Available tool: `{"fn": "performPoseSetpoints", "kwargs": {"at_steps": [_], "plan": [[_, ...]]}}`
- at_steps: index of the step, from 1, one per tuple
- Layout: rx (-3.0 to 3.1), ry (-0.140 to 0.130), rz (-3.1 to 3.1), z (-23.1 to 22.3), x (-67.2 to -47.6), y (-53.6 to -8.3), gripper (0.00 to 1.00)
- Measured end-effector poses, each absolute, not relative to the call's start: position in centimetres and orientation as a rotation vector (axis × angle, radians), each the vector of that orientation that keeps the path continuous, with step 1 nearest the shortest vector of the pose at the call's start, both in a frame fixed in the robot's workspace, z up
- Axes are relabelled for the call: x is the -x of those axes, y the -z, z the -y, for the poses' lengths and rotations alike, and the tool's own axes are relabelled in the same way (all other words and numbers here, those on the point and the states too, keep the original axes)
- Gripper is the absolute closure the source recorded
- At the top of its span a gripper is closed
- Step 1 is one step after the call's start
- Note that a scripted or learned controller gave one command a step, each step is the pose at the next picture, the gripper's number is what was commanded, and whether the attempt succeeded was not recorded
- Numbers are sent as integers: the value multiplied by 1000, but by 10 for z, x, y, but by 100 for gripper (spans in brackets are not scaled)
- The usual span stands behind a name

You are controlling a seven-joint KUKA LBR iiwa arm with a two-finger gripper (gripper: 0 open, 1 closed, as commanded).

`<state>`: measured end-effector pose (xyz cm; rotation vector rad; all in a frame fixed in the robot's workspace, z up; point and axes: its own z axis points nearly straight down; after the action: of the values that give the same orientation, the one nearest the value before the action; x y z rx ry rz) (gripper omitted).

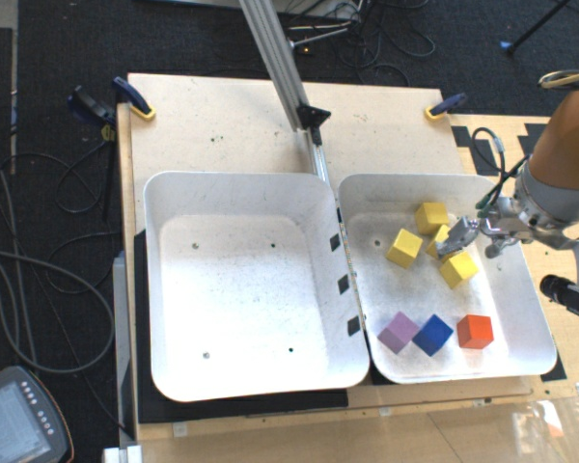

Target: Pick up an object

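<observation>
- Over the right-hand white bin [536, 350], a grey robot arm [560, 177] with an orange band reaches in from the right side of the bench [232, 123].
- Its pincer [454, 242] sits low among three yellow cubes: one [404, 247] to its left, one [430, 216] behind it, one [458, 269] just below it.
- How far the pincer is open cannot be told; it is small and blurred against the cubes, and no cube clearly sits within it.
- Along the bin's near edge, well apart from the pincer, lie a purple cube [398, 332], a blue cube [432, 335] and a red cube [475, 331].
- A second white bin [159, 258] lies to the left.
- The step appears to be the approach or grasp on a yellow cube, most likely the one just below the pincer.
- Next, the pincer would need to settle around a single cube, close on it without nudging the neighbours, then lift straight up.
</observation>
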<state>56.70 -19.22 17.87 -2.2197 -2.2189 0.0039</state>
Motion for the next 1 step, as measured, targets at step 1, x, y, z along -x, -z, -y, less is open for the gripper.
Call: {"fn": "performPoseSetpoints", "kwargs": {"at_steps": [1], "plan": [[2221,-4,2219,195,-568,-135,0]]}}
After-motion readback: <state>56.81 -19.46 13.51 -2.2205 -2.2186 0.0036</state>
